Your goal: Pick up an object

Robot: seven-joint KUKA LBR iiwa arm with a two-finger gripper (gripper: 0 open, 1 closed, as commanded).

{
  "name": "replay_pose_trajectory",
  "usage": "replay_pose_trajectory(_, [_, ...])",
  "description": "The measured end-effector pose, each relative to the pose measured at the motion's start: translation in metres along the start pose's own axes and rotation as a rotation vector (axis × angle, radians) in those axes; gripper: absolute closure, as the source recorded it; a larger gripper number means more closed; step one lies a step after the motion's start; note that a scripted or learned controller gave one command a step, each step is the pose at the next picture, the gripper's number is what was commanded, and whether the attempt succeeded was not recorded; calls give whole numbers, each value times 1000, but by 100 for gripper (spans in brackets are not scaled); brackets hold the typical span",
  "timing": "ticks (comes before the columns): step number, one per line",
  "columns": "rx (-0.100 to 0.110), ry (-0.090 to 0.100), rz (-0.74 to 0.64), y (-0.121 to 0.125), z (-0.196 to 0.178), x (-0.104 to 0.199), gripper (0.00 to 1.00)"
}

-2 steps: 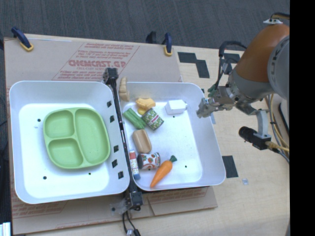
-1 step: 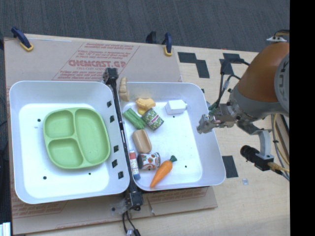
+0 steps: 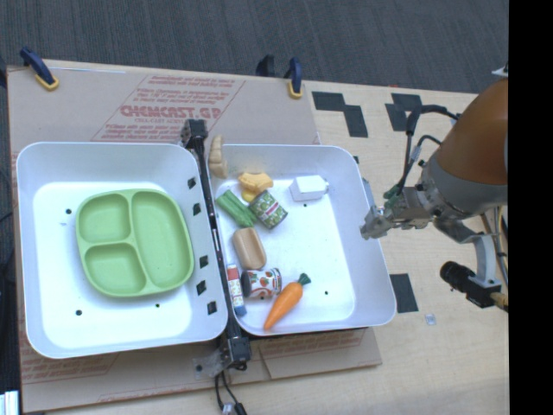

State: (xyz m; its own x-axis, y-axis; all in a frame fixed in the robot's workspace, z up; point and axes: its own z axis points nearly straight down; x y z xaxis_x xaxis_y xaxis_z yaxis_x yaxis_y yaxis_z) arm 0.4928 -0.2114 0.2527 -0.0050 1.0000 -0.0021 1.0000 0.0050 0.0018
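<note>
Grey arm's claw (image 3: 377, 226) hovers just outside right bin (image 3: 367, 271).

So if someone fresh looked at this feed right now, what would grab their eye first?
Probably the green divided plate alone in the left bin, then the clutter of toy food in the right bin, with the orange carrot at the near edge. The gripper sits just outside that bin's right rim.

Dark carpet (image 3: 173, 11) behind pale bench (image 3: 449, 353)
</note>
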Motion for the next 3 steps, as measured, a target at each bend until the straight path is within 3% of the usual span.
replay_pose_trajectory(1, [2, 0, -1, 15, 12, 0, 100])
replay_pose_trajectory(2, [1, 2, 0, 51, -4, 0, 100])
replay_pose_trajectory(3, [5, 2, -1, 27, 38, 11, 100])
